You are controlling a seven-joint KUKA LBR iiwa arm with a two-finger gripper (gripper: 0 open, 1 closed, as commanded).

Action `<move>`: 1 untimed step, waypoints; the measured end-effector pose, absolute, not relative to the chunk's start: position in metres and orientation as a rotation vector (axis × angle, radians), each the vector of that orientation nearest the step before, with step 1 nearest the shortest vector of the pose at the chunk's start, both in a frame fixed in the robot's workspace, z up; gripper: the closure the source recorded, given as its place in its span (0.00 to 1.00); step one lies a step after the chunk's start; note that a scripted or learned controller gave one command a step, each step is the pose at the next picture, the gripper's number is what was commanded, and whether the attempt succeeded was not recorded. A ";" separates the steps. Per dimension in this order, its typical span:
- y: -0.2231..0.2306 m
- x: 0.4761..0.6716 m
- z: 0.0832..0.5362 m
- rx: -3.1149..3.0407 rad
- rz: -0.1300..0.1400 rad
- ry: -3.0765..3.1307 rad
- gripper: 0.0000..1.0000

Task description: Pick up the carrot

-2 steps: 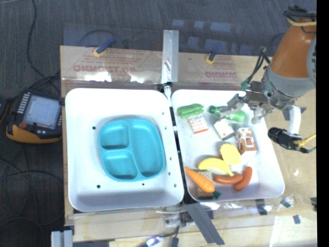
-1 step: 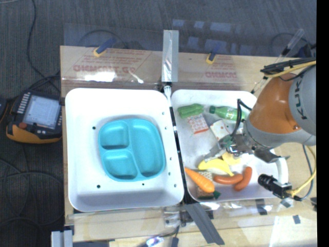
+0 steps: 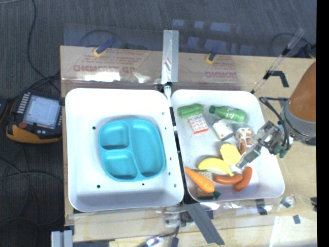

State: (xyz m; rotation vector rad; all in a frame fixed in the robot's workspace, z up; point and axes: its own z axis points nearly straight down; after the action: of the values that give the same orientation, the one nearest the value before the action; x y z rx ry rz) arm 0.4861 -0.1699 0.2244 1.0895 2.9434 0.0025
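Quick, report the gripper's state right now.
Gripper: over the right bin, low above the yellow banana; open or shut cannot be told. The carrot lies apart from it.

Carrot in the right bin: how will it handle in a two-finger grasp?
The orange tapered toy carrot looks rigid and probably light, like plastic play food. Its round, smooth-looking body may roll or slip. It lies beside the yellow banana and the bin's white wall, so a push could jam it.
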 end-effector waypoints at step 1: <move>-0.099 0.485 0.120 0.776 -0.001 3.041 0.00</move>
State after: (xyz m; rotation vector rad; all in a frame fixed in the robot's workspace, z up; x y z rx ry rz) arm 0.4848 -0.0994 0.1200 0.7761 3.0414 -0.0015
